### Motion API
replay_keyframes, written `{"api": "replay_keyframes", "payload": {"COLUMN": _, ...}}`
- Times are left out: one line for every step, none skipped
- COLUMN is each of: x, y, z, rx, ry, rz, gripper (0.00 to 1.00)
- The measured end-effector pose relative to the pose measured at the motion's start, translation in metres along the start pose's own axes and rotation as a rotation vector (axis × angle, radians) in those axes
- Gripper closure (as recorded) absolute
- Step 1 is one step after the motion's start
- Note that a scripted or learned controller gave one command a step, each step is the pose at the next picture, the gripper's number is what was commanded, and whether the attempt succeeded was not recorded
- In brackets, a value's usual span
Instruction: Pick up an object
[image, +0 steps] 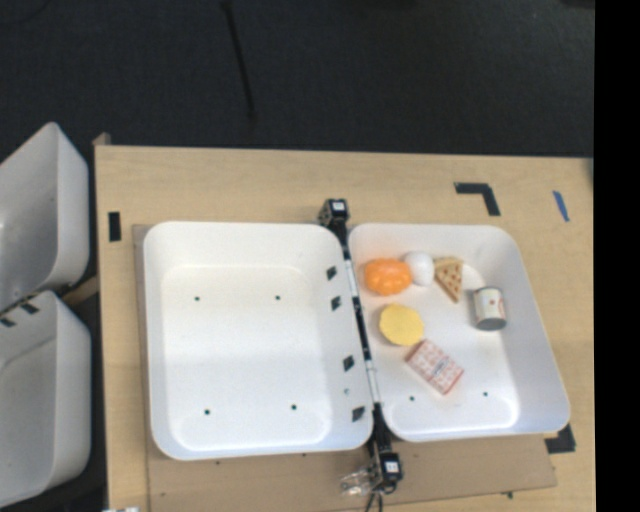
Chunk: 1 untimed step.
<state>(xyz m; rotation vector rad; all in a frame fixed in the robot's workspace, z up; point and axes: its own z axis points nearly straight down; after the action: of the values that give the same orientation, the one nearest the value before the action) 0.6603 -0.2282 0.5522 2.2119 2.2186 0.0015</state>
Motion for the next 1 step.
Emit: {"api": "replay_keyframes", "payload": {"x": -0.0001, "y": 0.0300, "z": 0.0010, "rx": 0.002, "ry": 0.001, "rz": 0.000, "gripper": 1.00}}
